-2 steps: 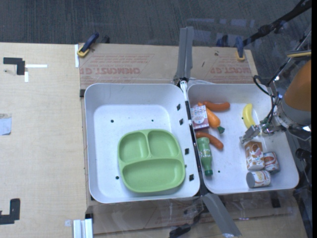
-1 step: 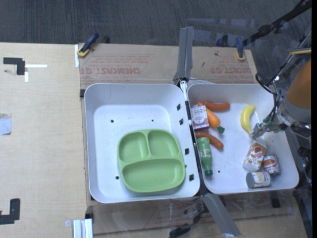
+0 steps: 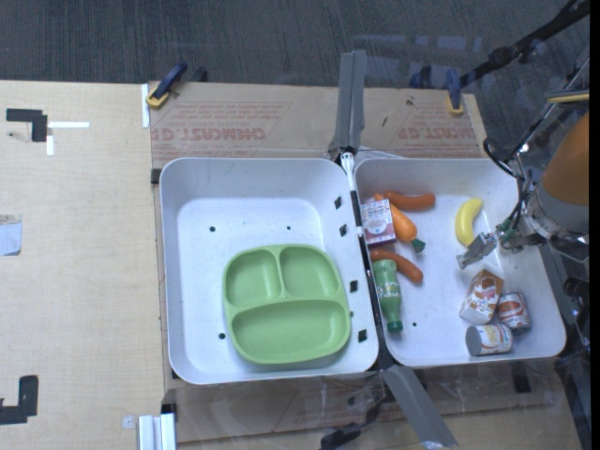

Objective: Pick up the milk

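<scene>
The milk (image 3: 378, 221) — a small carton, apparently lying flat — sits at the right bin's (image 3: 441, 350) far-left, long axis running near-far. The gripper (image 3: 478, 248) hovers well right of it — whether its jaws are apart, I cannot tell.

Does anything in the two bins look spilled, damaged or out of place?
Nothing spilled or damaged. In the right bin, the green bottle, a can and the milk lie on their sides; the plate sits flat in the left bin.
</scene>
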Available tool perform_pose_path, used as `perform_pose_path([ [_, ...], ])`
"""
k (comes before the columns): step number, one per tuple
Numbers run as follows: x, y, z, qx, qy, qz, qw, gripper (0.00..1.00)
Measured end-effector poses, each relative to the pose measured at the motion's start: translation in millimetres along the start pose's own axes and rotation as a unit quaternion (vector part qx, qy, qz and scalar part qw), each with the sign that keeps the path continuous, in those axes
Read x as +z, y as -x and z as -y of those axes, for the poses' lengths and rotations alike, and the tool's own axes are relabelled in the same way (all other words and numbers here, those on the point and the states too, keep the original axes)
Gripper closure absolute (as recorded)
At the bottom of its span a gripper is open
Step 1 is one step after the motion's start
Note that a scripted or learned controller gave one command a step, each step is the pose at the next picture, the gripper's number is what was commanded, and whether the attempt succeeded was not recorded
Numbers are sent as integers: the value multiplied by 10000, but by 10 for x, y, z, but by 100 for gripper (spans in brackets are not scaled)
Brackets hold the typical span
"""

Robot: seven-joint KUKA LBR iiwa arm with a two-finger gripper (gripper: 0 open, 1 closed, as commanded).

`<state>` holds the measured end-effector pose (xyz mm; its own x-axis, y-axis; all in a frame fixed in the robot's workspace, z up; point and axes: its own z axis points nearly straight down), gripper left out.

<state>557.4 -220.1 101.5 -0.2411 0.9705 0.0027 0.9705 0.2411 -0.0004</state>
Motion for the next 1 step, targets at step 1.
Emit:
perform_pose_path([
  [1, 84, -181, 764, -428, 17, 12, 9991, 0],
])
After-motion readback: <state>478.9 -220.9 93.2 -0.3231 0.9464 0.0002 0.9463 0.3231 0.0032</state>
